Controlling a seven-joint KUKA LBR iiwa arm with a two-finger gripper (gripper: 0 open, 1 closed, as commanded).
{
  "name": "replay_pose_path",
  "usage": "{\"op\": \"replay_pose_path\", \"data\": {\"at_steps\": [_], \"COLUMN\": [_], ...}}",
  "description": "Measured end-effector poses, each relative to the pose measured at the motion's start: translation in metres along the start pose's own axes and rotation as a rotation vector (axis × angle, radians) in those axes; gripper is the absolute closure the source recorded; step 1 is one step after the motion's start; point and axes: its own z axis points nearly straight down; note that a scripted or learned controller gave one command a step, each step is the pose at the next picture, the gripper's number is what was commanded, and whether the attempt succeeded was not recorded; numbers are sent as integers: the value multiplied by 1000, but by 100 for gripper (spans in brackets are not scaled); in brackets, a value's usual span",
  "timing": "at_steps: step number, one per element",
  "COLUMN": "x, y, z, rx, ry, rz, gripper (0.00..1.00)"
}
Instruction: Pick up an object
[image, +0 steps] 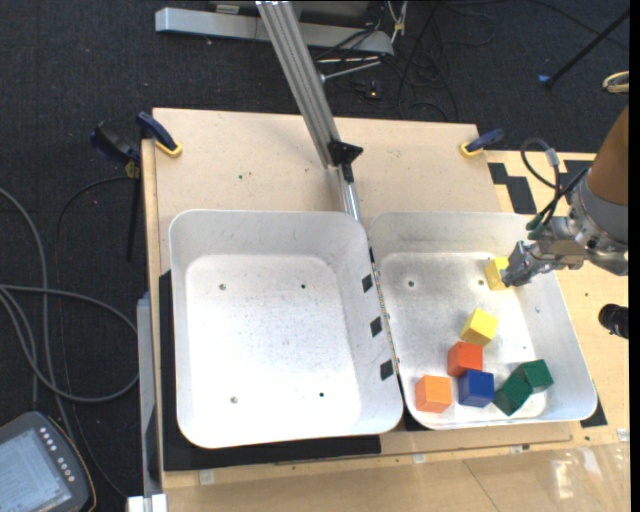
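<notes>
Nearest the camera, along the right white plastic bin's (560, 330) front edge, sit a small orange block (433, 393), a blue cube (476, 388) and two dark green blocks (524, 385). Just behind them lie a red-orange cube (465, 357) and a yellow cube (480, 326). Further back, the grey pincer (516, 268) is lowered into this bin, seemingly closed on a second small yellow block (495, 272). The left white bin (190, 300) lies beside it on the table (260, 170).

floor: dark carpet (70, 90) | cables (40, 300) trailing left | bench: pale board (260, 160), clamps (160, 135) at corners
</notes>
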Motion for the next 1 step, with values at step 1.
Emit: {"op": "replay_pose_path", "data": {"at_steps": [1], "x": [0], "y": [1], "z": [-24], "rx": [4], "ry": [1], "rz": [0], "gripper": [100]}}
